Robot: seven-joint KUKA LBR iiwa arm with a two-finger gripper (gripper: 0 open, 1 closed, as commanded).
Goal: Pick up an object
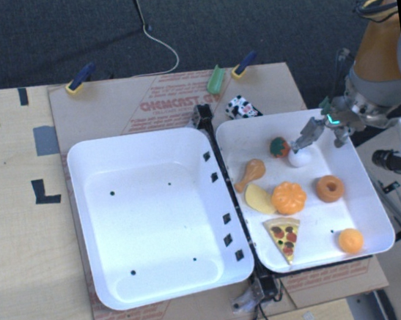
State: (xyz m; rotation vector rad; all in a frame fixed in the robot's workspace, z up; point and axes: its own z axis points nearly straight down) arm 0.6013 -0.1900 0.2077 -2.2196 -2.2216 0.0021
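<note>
Your nearest candidate is the small white ball (300, 156) in the right bin (360, 192), lying in its upper middle, with a red-and-green piece (279, 147) touching or just beside it on the left. The gripper (307, 137) sits right above and slightly right of that ball, its dark fingers slanting down-left from the wrist toward it. You cannot tell from this slant whether the fingers are spread or closed, and nothing shows clearly between them, so don't count the ball as held.

The relation to watch: the ball lies down-left of the fingertips, almost under them, so I judge the coming move to be a short drop along the direction the fingers already point. The ball is round, so it gives you no long axis to line up with; the red-and-green piece crowding its left side is the likelier trouble, since a finger could land on it or nudge both.

Farther out in the same bin you have a drumstick (249, 173), a yellow piece (258, 199), a pumpkin (289, 198), a doughnut (330, 188), a pizza slice (284, 236) and an orange (350, 240), all well apart from the gripper. A black-and-white toy (240, 107) lies outside, beyond the bin's far rim. The left bin (150, 222) plays no part here.
</note>
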